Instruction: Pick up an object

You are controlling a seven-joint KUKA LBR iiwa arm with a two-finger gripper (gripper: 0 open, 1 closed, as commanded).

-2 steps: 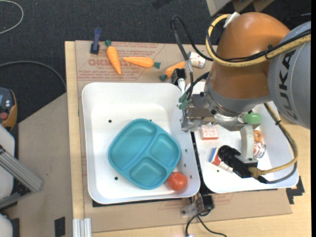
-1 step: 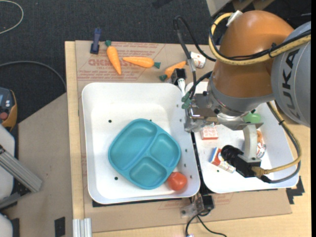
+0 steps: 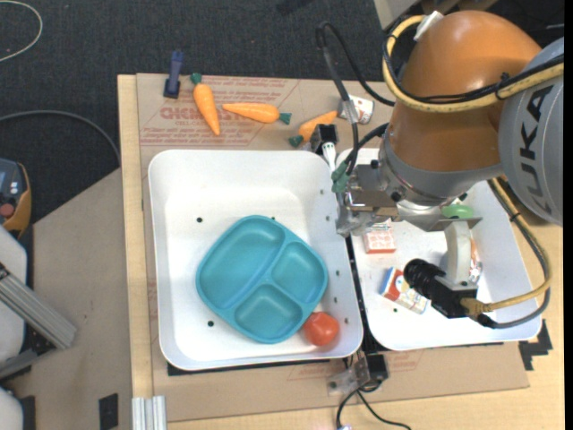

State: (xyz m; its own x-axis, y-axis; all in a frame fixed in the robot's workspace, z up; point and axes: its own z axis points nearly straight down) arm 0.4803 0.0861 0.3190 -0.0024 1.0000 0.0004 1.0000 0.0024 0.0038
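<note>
Dark carpet surrounds the bench (image 3: 134,240), whose cardboard top carries two white bins side by side. My hand (image 3: 363,206) hangs low over the right bin (image 3: 503,249), at that bin's inner wall, toward the bench's far edge. My own wrist covers it from above, so I cannot tell whether it is open or closed, and I see nothing gripped in it.

By my reading, nothing is picked up yet. Every loose thing lies flat where it rests. A red-and-white packet (image 3: 380,239) sits on the right bin's floor just beside my hand, on the side toward the bench's near edge. I take it as the likeliest thing to grasp. A small blue, red and white box (image 3: 400,291) lies a little nearer that edge.

The left bin (image 3: 170,267) holds a teal plate (image 3: 260,276) with a red ball (image 3: 321,328) touching its near corner. Carrots (image 3: 206,107) lie along the bench's far edge, outside both bins.

What is left, as I judge it: closing on a thing and lifting it clear.
</note>
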